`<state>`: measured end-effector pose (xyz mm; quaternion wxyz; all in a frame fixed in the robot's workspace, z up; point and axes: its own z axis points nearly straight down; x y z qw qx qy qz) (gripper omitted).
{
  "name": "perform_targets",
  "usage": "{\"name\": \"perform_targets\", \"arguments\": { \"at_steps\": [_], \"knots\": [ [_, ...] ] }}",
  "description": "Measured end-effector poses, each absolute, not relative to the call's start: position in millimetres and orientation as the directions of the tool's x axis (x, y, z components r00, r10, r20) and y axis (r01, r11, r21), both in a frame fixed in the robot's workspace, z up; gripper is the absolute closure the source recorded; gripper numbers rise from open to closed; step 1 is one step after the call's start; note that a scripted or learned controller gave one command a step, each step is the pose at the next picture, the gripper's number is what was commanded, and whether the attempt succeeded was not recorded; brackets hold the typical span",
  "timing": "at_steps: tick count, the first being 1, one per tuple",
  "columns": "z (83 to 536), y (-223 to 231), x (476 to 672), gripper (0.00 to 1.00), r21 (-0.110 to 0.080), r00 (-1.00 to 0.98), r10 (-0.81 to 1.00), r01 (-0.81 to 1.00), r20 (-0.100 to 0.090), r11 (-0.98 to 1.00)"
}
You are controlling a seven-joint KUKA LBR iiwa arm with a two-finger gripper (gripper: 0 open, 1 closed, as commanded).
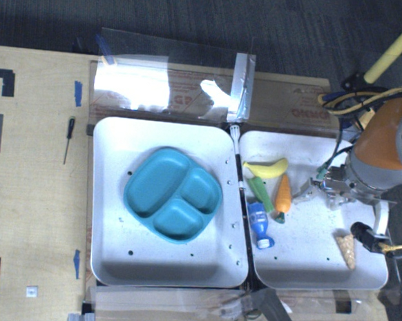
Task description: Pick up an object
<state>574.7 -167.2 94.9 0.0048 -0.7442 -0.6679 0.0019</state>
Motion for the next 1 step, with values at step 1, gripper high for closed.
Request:
{"name": "perform_targets", "arguments": {
  "at_steps": [1],
  "knots": [
    [99.1, -95.4, 594.7, 0.00, 0.008, -0.109, 0.994, 0.994, -0.004, 0.109]
  ]
}}
